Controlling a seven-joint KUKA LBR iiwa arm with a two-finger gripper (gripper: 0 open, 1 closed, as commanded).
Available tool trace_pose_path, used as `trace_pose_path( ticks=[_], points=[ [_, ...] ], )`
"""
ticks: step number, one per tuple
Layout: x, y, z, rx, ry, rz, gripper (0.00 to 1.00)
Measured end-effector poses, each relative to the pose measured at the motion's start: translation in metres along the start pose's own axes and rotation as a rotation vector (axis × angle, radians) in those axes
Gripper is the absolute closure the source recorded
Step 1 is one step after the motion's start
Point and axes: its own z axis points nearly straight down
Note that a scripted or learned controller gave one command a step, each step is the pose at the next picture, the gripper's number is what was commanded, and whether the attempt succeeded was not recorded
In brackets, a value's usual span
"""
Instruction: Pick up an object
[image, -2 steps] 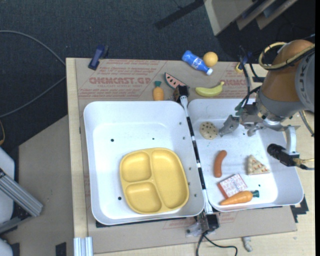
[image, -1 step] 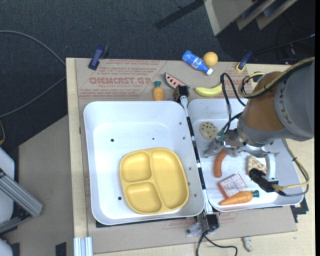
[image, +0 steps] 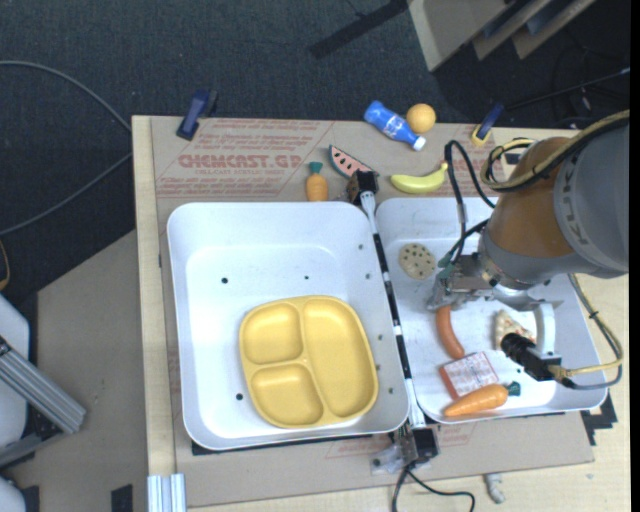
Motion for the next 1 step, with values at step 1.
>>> trace_pose_path(
  ticks=[1],
  points=[
    [0.0603,-0.0027,-0.1421,0.0,0.001,-0.002,1.0]
  ],
)
